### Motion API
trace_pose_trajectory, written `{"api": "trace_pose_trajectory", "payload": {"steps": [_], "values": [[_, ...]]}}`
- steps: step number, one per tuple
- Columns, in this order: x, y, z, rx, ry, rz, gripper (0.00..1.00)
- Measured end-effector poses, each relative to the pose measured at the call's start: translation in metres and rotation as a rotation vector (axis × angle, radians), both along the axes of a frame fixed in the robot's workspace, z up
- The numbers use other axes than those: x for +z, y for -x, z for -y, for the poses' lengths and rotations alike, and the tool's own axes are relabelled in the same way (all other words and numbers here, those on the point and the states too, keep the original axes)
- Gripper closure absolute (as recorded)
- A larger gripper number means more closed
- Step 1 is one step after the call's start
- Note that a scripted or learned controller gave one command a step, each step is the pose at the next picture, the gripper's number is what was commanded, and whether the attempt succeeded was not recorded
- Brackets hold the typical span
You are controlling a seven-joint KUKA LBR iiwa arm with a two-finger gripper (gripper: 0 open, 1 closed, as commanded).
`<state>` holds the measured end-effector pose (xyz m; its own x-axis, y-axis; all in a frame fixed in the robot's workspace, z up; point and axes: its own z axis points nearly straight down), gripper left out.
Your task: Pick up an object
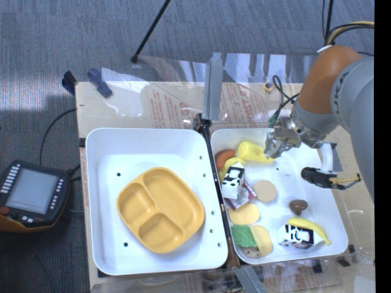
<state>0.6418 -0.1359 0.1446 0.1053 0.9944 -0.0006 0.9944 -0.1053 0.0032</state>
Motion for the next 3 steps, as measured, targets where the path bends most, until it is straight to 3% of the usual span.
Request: {"api": "trace_pose_trajectory", "payload": {"steps": [1, 2, 3], "values": [[-0.06, -0.001, 0.0, 0.062, -0.002, -0.011, 0.0], [-0.058, 0.106, -0.034, 0.164, -0.002, -0.007, 0.0], [-0.043, -0.001, -0.015, 0.152, -0.002, -0.009, 0.0]]}}
